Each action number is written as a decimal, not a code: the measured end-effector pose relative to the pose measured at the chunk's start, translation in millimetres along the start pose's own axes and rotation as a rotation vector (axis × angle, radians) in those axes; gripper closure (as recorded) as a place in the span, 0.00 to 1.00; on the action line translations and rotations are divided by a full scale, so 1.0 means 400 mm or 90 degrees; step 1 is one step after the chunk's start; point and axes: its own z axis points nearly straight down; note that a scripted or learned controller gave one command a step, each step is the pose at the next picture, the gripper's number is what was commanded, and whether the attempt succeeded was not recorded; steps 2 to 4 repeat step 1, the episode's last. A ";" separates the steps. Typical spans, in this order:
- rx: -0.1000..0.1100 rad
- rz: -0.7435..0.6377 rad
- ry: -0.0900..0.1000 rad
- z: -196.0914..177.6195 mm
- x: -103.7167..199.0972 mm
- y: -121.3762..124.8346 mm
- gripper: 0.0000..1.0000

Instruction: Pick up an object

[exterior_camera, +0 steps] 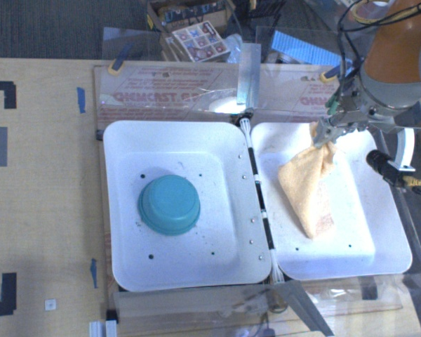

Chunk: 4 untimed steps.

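The light wooden bench (35,209) carries two shallow white plastic bins side by side, their inner rims touching along a seam that runs from about twelve o'clock to six o'clock through the middle of the picture. The left white bin (119,258) holds one thing: a round teal plastic bowl (169,203), turned upside down, sitting a little toward nine o'clock of that bin's centre and apart from every wall. Small dark specks dot the floor around it.

The right white bin (389,255) holds a pale yellow-tan cloth (309,188), crumpled into a long wedge. Its broad lower end lies on the bin floor near the centre, and its narrow upper corner rises toward one o'clock, up to the bin's far edge.

The grey arm with its orange band (396,34) comes in from three o'clock over the right bin's far corner. Its two-finger gripper (325,133) is pinched on the cloth's raised upper corner, with the cloth drawn up between the fingers while the rest trails down onto the bin.

Beyond the bins at twelve o'clock lies a cardboard box of clutter (193,27).
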 end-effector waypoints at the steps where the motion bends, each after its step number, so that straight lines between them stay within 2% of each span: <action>1: 0.003 0.076 0.001 0.048 -0.018 -0.082 1.00; 4: 0.003 0.076 0.001 0.048 -0.018 -0.082 1.00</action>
